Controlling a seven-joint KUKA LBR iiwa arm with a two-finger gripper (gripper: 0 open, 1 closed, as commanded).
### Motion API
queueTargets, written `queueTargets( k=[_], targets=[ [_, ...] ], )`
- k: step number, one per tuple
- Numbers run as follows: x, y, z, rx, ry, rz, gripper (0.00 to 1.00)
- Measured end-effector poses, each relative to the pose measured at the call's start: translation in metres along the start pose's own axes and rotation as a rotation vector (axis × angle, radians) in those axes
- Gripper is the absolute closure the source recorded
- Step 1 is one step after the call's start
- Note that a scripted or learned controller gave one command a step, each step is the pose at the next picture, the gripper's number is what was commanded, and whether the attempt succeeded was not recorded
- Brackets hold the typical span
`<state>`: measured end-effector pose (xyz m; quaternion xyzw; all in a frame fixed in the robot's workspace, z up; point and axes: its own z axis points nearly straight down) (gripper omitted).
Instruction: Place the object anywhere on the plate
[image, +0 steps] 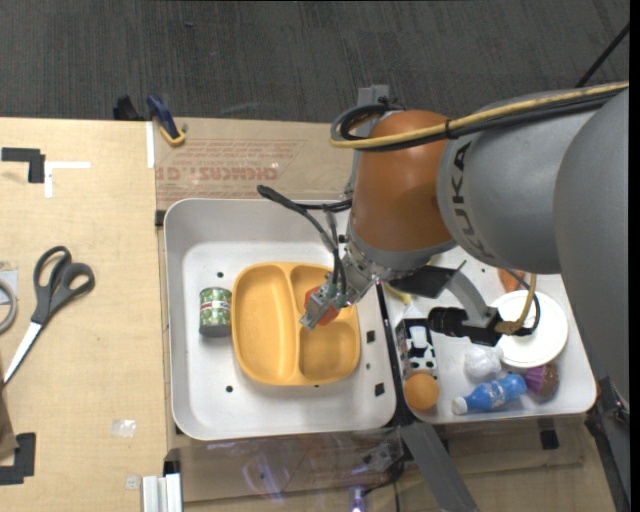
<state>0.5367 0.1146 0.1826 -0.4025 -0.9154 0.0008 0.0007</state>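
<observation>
One small reddish-grey object (322, 303) we see clamped in the end effector (324, 302), above the divided yellow plastic plate (265, 335).

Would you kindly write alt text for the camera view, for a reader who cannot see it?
The grey and orange arm reaches from the right, its gripper over a yellow divided plate in the left bin, with something small and reddish at its tip. A green can lies beside the plate; the right bin holds a blue bottle and an orange ball.
</observation>
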Motion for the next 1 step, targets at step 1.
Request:
queueTargets(
  k=[1],
  targets=[
    [-0.0003,-0.0001,-0.0001,0.0,0.0,0.0,0.0]
  ],
)
